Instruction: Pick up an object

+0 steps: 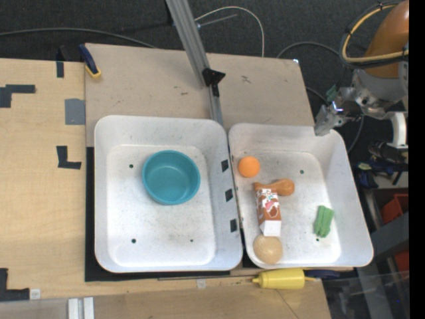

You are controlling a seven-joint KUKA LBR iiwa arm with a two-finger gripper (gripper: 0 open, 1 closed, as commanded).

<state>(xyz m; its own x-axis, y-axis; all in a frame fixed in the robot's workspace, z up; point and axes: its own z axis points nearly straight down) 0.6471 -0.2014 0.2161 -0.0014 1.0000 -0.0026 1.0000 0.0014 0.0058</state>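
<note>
The right bin holds an orange ball, a brown oblong piece, a small red-and-white carton, a round beige object and a green object. A teal bowl sits in the left bin. My gripper hangs at the right bin's far right corner, above its rim and well away from all the objects. Nothing shows in it.
A yellow bottle lies on the bench just outside the right bin's front edge. A slanted metal pole stands behind the bins where they meet. A blue-and-yellow clamp sits at the board's far left corner. Cables run behind.
</note>
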